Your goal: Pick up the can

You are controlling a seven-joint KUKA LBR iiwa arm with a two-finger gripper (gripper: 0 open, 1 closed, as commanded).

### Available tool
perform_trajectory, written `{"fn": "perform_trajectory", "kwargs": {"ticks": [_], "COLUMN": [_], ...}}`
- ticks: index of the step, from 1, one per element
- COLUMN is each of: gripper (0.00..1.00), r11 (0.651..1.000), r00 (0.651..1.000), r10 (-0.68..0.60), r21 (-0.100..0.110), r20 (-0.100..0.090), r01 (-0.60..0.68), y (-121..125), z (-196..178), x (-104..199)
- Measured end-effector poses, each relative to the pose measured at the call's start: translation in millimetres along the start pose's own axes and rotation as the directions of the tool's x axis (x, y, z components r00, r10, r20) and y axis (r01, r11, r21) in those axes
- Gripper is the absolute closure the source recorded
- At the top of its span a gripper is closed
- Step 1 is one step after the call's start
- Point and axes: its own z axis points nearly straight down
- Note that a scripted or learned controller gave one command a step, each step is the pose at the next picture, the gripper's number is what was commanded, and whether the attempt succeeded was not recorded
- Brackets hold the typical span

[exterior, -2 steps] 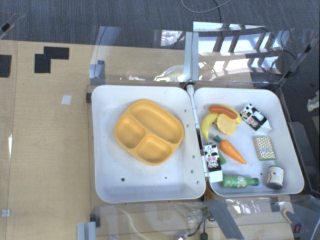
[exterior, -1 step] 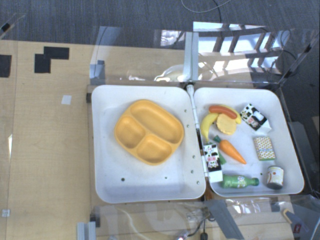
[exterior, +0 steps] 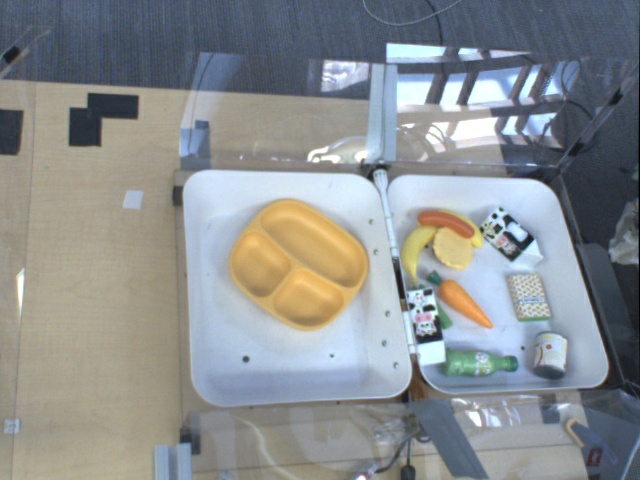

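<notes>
A small can (exterior: pixel 549 354) with a grey top and pale label stands upright in the near right corner of the right bin (exterior: pixel 570 230). To its left lies a green bottle (exterior: pixel 479 363) on its side. A tan cracker-like block (exterior: pixel 527 296) sits just behind the can.
The left bin (exterior: pixel 210 358) holds a yellow divided plate (exterior: pixel 298 263). In the right bin lie a banana (exterior: pixel 414 252), a hot dog (exterior: pixel 447 223), a round yellow piece (exterior: pixel 452 251), a carrot (exterior: pixel 466 304) and two cow-print cartons (exterior: pixel 507 234) (exterior: pixel 425 321). Clear walls rise behind the bins.
</notes>
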Motion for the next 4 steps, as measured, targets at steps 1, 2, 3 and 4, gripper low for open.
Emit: {"fn": "perform_trajectory", "kwargs": {"ticks": [1, 2, 3, 4], "gripper": [1.00, 0.00, 0.00, 1.00], "r11": [0.968, 0.968, 0.997, 0.998], "r00": [0.968, 0.968, 0.997, 0.998], "r10": [-0.250, -0.250, 0.074, 0.066], "r21": [-0.003, -0.003, -0.001, -0.007], "r20": [0.001, 0.001, 0.001, 0.000], "r01": [0.250, 0.250, -0.074, -0.066], "y": [11, 11, 0, 1], "z": [-92, -92, -91, -103], "x": [11, 11, 0, 1]}}
